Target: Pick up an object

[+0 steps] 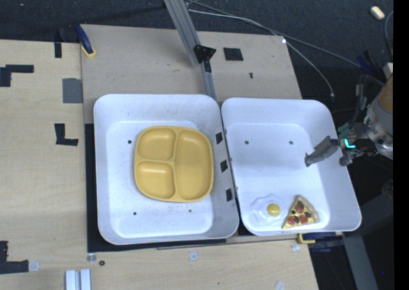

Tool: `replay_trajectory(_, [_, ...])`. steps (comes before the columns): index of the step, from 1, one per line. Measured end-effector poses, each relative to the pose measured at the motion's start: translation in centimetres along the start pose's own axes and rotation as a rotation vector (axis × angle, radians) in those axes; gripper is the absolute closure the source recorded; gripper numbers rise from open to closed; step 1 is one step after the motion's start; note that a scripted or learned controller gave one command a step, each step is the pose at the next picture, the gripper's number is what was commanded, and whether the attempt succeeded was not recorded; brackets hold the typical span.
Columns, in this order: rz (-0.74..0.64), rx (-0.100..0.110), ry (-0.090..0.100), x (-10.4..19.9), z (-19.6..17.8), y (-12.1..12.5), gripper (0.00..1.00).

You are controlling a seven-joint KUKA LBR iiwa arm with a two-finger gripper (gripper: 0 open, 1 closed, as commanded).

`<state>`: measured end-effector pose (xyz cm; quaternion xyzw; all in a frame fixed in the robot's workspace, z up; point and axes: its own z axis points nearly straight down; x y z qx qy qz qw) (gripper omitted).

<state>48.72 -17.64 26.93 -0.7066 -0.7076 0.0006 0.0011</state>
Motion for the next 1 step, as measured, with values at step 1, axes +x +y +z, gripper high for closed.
replay_trajectory(1, [0.000,-0.001,0.000,0.00,-0.02,0.02,0.00])
